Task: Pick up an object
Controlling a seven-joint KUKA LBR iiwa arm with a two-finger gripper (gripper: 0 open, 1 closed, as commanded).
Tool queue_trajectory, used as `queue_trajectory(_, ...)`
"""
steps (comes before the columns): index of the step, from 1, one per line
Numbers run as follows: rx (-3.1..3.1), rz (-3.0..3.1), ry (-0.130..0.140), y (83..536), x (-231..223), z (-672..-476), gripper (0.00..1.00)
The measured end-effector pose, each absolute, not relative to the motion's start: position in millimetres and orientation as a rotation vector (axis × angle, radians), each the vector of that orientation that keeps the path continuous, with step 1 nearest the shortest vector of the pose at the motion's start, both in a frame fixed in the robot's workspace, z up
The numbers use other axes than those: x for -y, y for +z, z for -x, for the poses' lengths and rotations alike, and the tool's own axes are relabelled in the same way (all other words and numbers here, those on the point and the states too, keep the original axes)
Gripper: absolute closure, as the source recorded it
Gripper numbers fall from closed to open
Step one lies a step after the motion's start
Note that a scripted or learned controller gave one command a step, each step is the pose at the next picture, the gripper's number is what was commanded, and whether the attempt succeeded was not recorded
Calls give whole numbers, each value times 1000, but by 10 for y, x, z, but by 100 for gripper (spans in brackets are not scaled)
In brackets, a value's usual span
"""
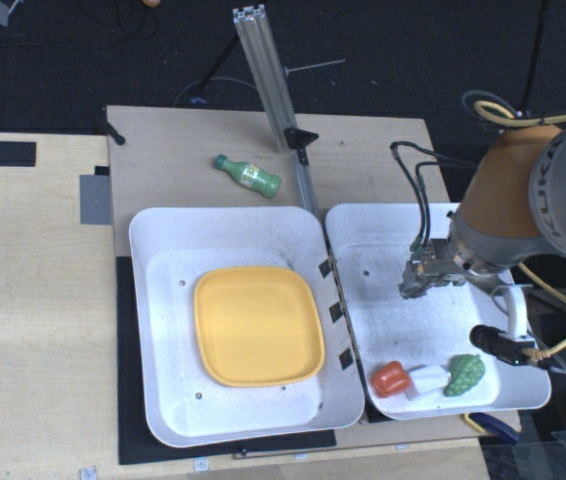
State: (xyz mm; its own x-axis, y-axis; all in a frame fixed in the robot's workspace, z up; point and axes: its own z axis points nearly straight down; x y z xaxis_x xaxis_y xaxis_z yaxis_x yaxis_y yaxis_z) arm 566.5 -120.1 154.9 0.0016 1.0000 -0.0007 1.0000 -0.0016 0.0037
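Pincer (pixel 415 280) state unclear; nothing seen held. Pepper (pixel 391 377), white piece (pixel 428 381) and green toy (pixel 466 374) crowd below it: risk of glancing grasp.

Right bin (pixel 383 258) as landmark. Gripper (pixel 415 280) hangs over its middle, arm entering from the right. Red pepper (pixel 391 378) and green vegetable (pixel 465 375) lie along its near edge. Yellow plate (pixel 258 324) sits in the left bin (pixel 163 258) beside it. Green bottle (pixel 248 175) lies on the bench beyond.
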Motion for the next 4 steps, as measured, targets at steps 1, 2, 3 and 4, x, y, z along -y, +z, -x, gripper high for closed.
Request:
queue_trajectory(1,-2218,-2220,4,2072,1207,-5673,100)
queue_trajectory(2,-2224,-2219,2,2228,731,-5575,100)
queue_trajectory(3,-2227,-2218,1,2337,163,-5468,100)
queue_trajectory(4,-2227,-2218,1,2391,-375,-5427,100)
